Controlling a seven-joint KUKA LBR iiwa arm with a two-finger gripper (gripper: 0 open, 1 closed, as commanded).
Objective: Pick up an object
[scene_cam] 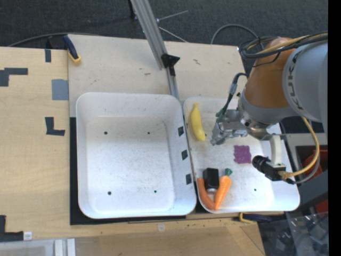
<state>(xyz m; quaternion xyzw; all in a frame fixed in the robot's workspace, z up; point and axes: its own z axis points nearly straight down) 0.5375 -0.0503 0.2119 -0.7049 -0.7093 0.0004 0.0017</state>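
my gripper (219, 137) hangs low in the right bin (277, 199), just beside the banana (197, 122), which lies along the bin's left wall. can't tell how far the gripper is open; nothing visibly in it. purple piece (242, 154) just right of the gripper, apart from it. two carrots (216, 192) and a black block (211, 177) sit at the near left corner. left bin (88, 143) bare. judgement: pick not yet done, everything rests on the floor. left to do: close on one object, likely the banana, and lift it.
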